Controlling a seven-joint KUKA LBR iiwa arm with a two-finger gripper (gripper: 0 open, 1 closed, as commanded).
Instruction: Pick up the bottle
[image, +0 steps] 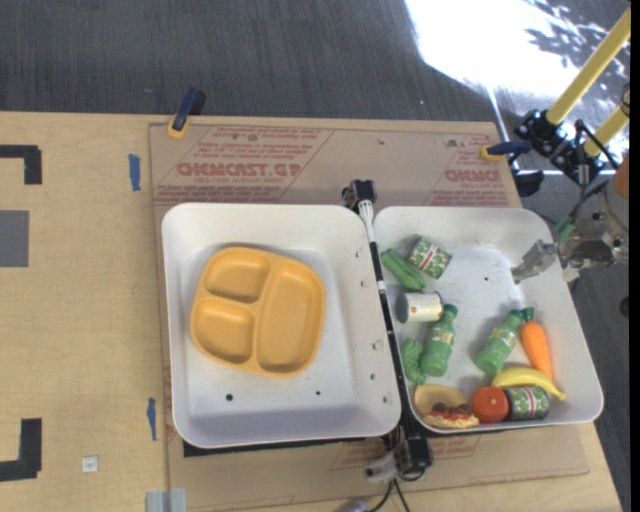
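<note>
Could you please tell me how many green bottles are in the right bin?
2: one green bottle near the bin's middle, the other right of it, beside the carrot.

Even, fairly bright light falls from overhead, and the two white bins (268, 420) cast only soft shadows. At the upper right of the frame a patch of sunlight (500, 40) on the floor is blown out white. The picture is slightly soft, and finest detail blurs
</note>
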